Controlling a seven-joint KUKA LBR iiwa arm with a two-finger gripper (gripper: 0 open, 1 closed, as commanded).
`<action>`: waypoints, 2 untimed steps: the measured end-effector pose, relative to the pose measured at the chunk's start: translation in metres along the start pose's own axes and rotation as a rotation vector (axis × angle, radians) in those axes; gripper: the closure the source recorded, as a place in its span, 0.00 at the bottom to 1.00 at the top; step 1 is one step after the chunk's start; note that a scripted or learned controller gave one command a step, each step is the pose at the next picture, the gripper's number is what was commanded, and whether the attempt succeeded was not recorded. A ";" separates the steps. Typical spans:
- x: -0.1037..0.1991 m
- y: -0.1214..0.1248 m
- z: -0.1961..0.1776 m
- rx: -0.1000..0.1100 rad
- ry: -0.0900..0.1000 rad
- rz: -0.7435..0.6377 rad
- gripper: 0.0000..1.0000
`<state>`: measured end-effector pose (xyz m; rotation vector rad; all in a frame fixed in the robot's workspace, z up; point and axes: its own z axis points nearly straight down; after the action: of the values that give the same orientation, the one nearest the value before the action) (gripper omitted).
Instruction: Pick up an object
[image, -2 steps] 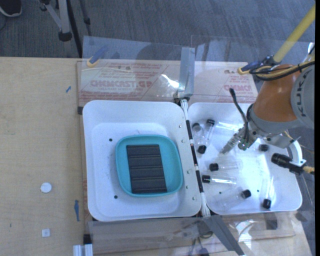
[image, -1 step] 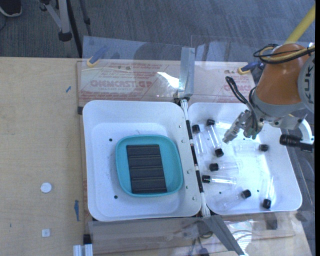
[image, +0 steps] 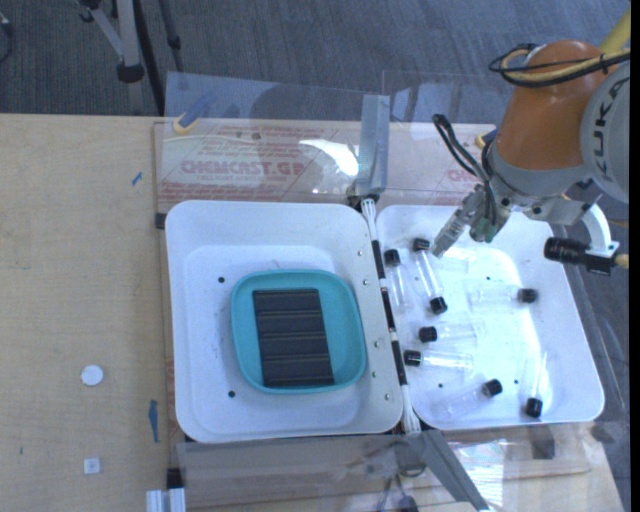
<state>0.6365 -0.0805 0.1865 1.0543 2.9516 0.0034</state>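
Observation:
Several clear tubes with black caps lie scattered in the right bin (image: 575, 345). One tube (image: 428, 280) lies near the bin's upper left, another (image: 445, 357) lower down, and a third (image: 537, 385) at the lower right. My gripper (image: 461, 240) hangs over the upper part of this bin, its fingers (image: 447, 233) spread apart with nothing between them. The left fingertip is close above a black cap (image: 421, 243). The orange-banded wrist (image: 545, 110) rises behind it.
The left bin (image: 200, 250) holds a teal dish (image: 243, 310) with a dark ribbed insert (image: 292, 338). A grey divider (image: 373, 150) stands behind the seam between the bins. A black arm fitting (image: 575, 252) juts over the right bin's far right edge.

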 end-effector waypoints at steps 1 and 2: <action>0.000 0.000 0.000 0.000 0.001 0.001 0.00; -0.026 -0.007 0.098 0.005 -0.004 0.037 0.00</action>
<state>0.6528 -0.1021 0.0890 1.1075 2.9295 -0.0059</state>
